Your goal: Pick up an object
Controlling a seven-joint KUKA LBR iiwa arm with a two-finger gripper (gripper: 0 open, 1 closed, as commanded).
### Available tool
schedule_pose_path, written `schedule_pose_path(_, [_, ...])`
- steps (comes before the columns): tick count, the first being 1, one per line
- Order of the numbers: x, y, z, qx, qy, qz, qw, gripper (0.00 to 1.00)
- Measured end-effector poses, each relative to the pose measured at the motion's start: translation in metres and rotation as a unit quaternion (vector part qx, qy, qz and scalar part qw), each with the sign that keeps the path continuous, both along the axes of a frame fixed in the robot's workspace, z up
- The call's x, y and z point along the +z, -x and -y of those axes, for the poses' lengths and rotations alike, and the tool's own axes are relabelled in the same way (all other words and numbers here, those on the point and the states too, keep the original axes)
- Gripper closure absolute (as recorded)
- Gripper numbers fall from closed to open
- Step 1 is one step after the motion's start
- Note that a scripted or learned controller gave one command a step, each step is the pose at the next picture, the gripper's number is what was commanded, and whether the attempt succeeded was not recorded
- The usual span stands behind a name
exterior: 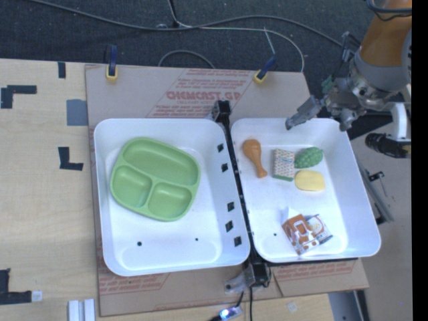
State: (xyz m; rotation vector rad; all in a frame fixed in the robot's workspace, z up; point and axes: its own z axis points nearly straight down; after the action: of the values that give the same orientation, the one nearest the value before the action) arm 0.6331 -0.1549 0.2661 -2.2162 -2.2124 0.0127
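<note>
The gripper (323,116) hangs over the right bin's (348,199) far rim, fingers spread, nothing between them; just below it lie a bumpy green lump (309,157), a smooth yellow piece (309,180), a pale patterned packet (283,164) and a brown drumstick (254,156); a crumpled orange-and-white wrapper (306,232) sits nearer; the left bin (120,246) bears a green divided plate (155,178).

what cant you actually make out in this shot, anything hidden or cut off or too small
- Gripper: blurred and small above the right bin's far rim; open or shut is unclear.
- Arm: cut off by the top and right edges of the camera view.
- Crinkled packet: print too small to read.
- Small box: its right side is partly tucked under the green object.
</note>
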Motion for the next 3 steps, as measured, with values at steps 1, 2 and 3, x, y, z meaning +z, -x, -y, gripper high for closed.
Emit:
schedule_pose_path(1, [0.007, -0.002, 0.000, 0.001, 0.0010, 0.006, 1.0000, 0.00])
schedule_pose_path(2, [-0.055, -0.006, 0.003, 0.001, 0.0010, 0.004, 1.0000, 0.00])
schedule_pose_path(3, [-0.115, 0.001, 0.010, 0.001, 0.0009, 0.003, 1.0000, 0.00])
